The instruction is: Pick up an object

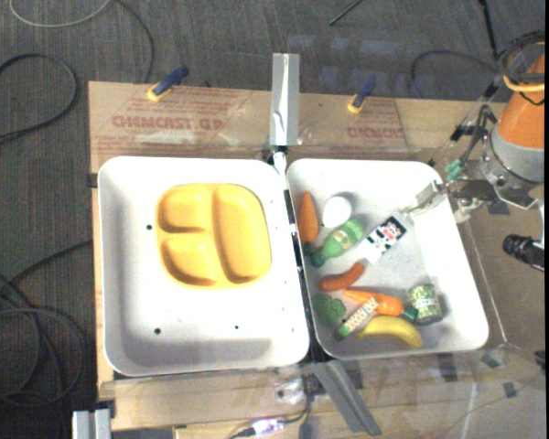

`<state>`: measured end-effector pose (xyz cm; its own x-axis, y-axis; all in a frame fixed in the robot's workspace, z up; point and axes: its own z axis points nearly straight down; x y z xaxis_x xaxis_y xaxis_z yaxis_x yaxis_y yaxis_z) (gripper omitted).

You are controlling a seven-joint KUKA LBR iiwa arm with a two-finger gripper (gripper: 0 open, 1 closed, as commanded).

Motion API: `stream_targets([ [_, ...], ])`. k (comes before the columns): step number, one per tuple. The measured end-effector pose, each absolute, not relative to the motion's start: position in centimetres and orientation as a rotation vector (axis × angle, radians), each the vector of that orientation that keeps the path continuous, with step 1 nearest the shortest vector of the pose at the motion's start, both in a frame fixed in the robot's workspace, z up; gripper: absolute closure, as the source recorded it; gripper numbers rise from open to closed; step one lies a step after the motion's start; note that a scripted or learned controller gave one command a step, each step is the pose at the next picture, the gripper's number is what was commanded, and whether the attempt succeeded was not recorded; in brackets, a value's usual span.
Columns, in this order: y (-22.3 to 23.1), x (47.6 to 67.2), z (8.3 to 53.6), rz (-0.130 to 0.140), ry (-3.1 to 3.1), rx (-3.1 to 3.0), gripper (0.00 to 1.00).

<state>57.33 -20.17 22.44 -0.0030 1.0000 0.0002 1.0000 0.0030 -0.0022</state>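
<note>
The right bin holds several toy foods. Among them are an orange carrot, a white egg, a green bottle, a black-and-white packet, a red sausage, a banana and a green can. My gripper hangs over the bin's upper right part, just up and right of the black-and-white packet. Nothing is visibly held in it.
The left bin carries a yellow divided plate. A metal post stands behind the seam between the bins. Two clamps grip the cardboard at the back. Cables lie on the floor around the bench.
</note>
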Motion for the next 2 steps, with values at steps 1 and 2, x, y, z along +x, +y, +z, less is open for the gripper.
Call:
stream_targets([
  [1,-18.9,52.1,12.3,0.002,-2.303,-2.132,0.0],
  [2,-18.4,48.8,9.0,-0.01,-2.271,-2.187,0.0],
])
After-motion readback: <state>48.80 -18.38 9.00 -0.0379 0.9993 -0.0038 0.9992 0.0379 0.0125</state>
